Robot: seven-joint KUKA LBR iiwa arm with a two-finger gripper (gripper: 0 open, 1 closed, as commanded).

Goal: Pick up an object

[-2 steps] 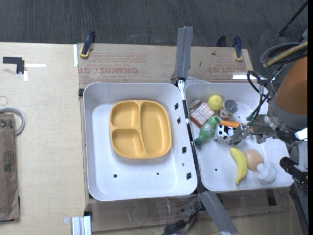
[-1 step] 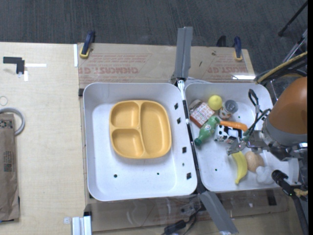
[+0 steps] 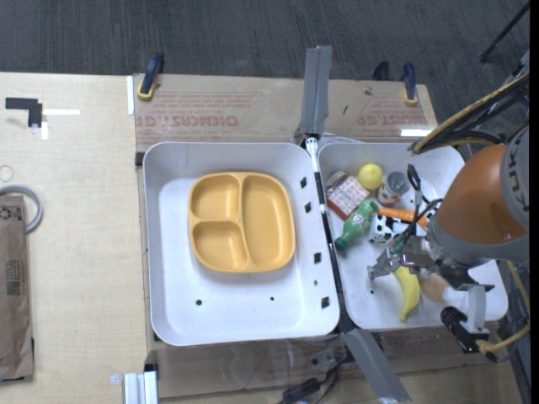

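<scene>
Closest in, the arm (image 3: 484,200) fills the near right side, its orange band bulging over the right bin (image 3: 358,305) and its grey wrist tipped downward and leftward into the clutter. The gripper (image 3: 396,259) sits low over that bin, right at the top end of the banana (image 3: 408,290), and the metal fingers (image 3: 381,268) splay down beside the fruit; how wide the jaws stand I cannot tell from here, and nothing shows clearly between them. The banana lies on the bin floor, curving toward the near rim, touching or almost touching the gripper's tip. Just beyond the gripper, a green bottle (image 3: 354,227) lies tilted, with a black-and-white spotted piece (image 3: 386,225) and an orange stick (image 3: 397,215) beside it. Farther back in the same bin sit a red-and-white packet (image 3: 347,196), a yellow ball (image 3: 370,175) and a small can (image 3: 392,185), all crowded near the far wall. Left of the right bin, across the divider, the left bin (image 3: 168,259) holds a yellow divided plate (image 3: 242,221), lying flat, well apart from the gripper. A brown paper bag (image 3: 13,280) lies far out to the left on the bench.
</scene>
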